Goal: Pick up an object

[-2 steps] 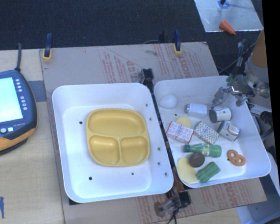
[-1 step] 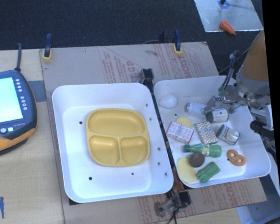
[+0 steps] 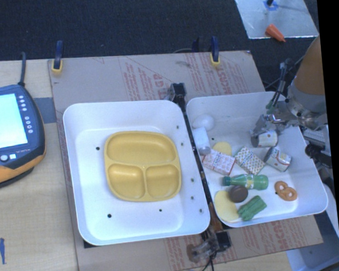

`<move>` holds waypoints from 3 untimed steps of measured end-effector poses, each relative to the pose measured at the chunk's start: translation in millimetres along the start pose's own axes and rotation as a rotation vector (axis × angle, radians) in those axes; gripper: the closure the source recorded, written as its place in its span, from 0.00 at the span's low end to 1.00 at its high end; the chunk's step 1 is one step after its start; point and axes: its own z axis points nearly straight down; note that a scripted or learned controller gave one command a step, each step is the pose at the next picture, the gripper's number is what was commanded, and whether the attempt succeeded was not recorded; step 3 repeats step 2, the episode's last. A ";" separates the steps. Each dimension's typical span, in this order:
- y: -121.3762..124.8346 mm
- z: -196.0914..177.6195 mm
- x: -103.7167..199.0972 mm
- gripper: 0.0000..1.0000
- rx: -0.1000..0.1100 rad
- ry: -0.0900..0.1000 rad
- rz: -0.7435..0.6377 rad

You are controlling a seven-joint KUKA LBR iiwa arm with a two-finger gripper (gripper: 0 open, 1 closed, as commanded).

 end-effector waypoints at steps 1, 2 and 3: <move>18.0 18.8 67.8 1.00 -0.004 -0.001 -0.001; -4.4 -75.5 142.8 1.00 0.009 0.003 0.002; -4.4 -75.5 142.8 1.00 0.009 0.003 0.002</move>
